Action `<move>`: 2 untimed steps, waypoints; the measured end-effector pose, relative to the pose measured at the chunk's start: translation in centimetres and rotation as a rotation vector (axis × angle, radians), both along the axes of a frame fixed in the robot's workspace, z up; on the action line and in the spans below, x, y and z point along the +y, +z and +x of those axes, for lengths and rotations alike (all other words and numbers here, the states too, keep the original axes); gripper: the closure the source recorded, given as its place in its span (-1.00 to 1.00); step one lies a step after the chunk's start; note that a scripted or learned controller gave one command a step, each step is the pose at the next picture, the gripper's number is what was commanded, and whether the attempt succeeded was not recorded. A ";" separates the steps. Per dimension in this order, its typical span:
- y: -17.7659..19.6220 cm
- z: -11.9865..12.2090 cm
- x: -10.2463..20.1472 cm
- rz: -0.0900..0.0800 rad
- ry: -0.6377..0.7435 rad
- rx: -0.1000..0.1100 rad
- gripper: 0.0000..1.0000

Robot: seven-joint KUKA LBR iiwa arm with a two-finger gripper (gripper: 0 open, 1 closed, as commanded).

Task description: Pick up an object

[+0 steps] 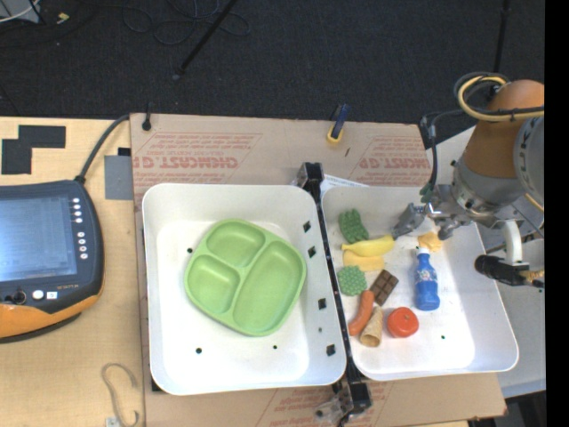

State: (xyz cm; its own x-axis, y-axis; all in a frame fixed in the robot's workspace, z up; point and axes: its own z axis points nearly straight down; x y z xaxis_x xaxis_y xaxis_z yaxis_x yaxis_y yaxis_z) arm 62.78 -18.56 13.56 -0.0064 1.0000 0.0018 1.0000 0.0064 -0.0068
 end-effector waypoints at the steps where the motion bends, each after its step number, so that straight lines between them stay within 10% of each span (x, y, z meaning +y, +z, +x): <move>1: -5.0 0.0 0.4 0.001 0.001 -0.001 -1.00; 2: -3.8 0.1 0.3 0.000 0.002 -0.003 1.00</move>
